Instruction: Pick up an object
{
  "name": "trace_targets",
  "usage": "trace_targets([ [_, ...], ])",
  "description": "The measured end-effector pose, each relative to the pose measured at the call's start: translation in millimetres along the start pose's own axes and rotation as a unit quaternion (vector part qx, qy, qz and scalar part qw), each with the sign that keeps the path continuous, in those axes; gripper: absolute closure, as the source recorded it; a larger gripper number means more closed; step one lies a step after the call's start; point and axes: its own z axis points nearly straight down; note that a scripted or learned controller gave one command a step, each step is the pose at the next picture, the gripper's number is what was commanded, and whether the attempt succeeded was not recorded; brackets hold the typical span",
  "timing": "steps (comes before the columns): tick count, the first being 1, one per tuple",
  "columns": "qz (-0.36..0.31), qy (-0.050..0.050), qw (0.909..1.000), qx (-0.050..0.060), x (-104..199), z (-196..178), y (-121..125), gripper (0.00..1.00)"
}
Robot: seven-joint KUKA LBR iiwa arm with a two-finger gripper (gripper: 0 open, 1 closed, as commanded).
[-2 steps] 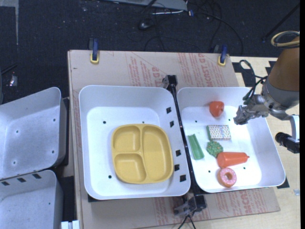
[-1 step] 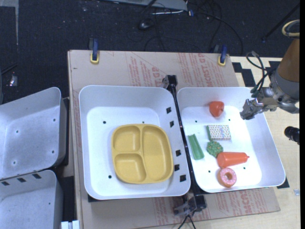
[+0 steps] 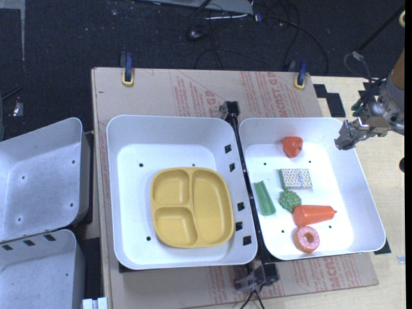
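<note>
Camera view: the gripper [image 3: 348,137] hovers over the right bin's [image 3: 364,188] upper right rim, whether open or closed I cannot tell. In that bin: red pepper [image 3: 292,146], patterned sponge [image 3: 295,179], green stick [image 3: 263,197], broccoli [image 3: 289,200], carrot [image 3: 313,214], pink donut [image 3: 307,238]. The left bin [image 3: 129,172] carries a yellow divided plate [image 3: 192,206]. Cardboard sheet [image 3: 174,92] underneath, clamped; dark floor with cables [image 3: 283,24] behind.

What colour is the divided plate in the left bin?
Yellow. The divided plate has three compartments and lies in the left bin; the camera view shows it clearly.

Yellow divided plate [image 3: 192,206] in left bin [image 3: 122,140]; two clamps [image 3: 128,76] on board's far edge.
</note>
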Motion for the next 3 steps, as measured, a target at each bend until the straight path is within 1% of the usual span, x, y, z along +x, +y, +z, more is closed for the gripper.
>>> trace_targets([
  [1, -0.002, 0.002, 1.0000, 0.003, 51, -4, 0, 1.00],
  [2, -0.002, 0.002, 1.0000, 0.005, 98, 11, -6, 1.00],
  [3, -0.003, 0.002, 1.0000, 0.004, 148, 7, -5, 1.00],
])
